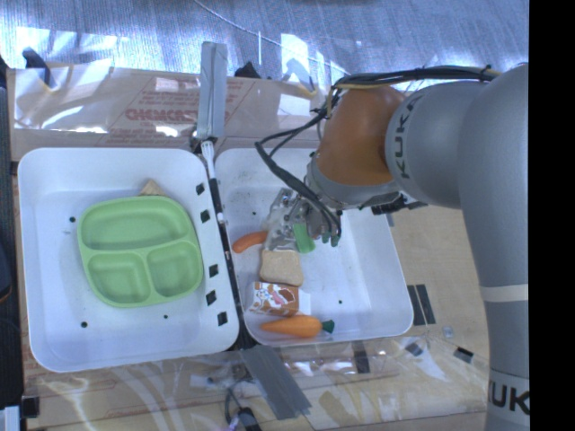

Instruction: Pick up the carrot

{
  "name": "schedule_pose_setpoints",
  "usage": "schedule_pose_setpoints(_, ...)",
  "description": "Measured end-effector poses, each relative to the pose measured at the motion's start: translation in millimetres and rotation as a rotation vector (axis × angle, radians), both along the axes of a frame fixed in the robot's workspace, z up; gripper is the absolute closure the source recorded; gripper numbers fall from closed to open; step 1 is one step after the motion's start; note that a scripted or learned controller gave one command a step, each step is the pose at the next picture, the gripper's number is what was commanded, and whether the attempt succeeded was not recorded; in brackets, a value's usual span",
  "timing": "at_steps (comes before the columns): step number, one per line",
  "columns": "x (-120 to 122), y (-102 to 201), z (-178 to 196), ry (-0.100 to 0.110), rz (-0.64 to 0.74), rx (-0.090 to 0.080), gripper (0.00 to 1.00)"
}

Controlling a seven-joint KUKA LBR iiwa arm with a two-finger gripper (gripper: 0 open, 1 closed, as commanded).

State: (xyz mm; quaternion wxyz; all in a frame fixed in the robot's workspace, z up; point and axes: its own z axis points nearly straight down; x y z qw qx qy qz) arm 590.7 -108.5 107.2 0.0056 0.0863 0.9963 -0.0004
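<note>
The carrot (292, 327), orange with a green stub at its right end, lies flat along the near wall of the right bin (377, 277). My gripper (292, 225) hangs over the middle of that bin, well beyond the carrot and apart from it. A small green piece (305, 241) shows right beneath the gripper. The grey arm with its orange band (359, 142) covers the far right part of the bin.
A slice of bread (281, 268) and a printed packet (274, 299) lie between the gripper and the carrot. A small orange piece (249, 241) rests by the divider. The left bin (45, 196) holds a green sectioned plate (139, 250).
</note>
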Motion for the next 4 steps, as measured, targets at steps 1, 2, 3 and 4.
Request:
schedule_pose_setpoints(1, 31.5, 74.2, 89.6, 0.002, -0.009, 0.003, 1.00)
schedule_pose_setpoints(2, 18.9, 79.0, 210.5, -0.005, 0.067, -0.001, 1.00)
schedule_pose_setpoints(3, 58.6, 123.7, 108.5, 0.017, 0.273, 0.001, 1.00)
schedule_pose_setpoints(4, 65.7, 185.2, 85.1, 0.012, 0.567, -0.001, 1.00)
